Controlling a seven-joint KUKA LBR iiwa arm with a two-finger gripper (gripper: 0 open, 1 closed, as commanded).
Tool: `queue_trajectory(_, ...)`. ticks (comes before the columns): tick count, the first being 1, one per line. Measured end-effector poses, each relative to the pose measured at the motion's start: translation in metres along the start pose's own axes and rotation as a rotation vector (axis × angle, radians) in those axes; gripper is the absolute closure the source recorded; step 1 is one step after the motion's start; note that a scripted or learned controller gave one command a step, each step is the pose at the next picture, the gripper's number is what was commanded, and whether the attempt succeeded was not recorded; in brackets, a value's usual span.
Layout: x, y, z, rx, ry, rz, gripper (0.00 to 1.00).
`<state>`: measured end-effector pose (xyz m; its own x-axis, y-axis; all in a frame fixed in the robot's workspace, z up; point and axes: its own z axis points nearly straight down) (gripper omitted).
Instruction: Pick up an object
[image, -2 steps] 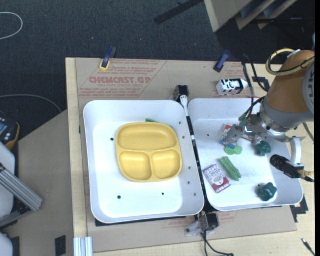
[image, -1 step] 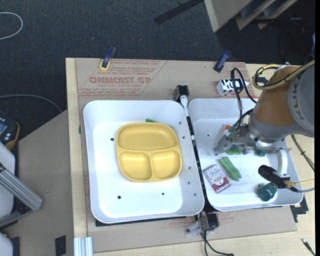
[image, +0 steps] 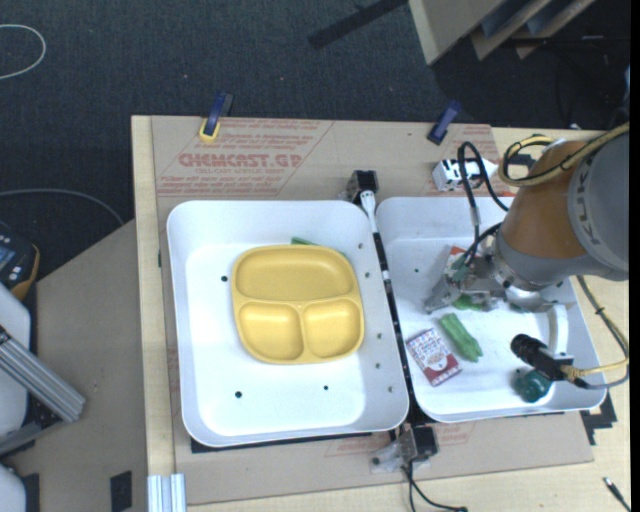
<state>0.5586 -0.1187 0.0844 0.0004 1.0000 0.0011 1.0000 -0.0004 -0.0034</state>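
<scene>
Green and small, an oblong object (image: 461, 336) is seen lying in the right bin (image: 420, 240) beside a red-and-white packet (image: 433, 357), close to the tool (image: 455, 290), whose grip is obscured and cannot be told.

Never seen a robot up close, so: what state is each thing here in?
Yellow divided plate: upright, compartments bare, in the left bin.
Green scrap: mostly hidden behind the plate's far rim.
Red and white packet: flat in the right bin.
Green oblong piece: lying beside the packet.
Gripper: low in the right bin, hold unclear.
</scene>
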Motion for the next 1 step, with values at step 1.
queue_trajectory(1,-0.0015,0.0016,-0.0127,-0.007,-0.004,0.002,1.00)
